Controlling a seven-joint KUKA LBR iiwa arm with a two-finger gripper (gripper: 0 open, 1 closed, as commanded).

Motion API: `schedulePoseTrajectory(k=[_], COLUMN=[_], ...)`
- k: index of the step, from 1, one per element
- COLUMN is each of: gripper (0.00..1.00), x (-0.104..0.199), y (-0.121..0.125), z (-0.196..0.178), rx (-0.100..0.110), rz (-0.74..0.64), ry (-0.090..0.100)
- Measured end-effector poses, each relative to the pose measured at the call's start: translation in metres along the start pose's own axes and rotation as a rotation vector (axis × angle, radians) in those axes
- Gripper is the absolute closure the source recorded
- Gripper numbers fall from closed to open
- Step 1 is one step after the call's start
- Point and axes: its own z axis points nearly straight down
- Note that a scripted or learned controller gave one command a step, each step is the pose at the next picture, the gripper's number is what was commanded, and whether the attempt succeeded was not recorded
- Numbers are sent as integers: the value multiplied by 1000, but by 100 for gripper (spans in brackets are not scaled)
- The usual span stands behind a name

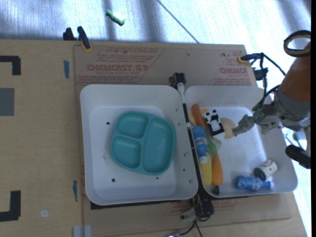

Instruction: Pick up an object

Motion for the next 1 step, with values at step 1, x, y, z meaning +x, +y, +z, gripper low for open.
schedulePoseTrajectory(k=[1], gripper=[0], x=[25], y=[41], z=[90], rx=[-3], rz=[42], ry=[-2])
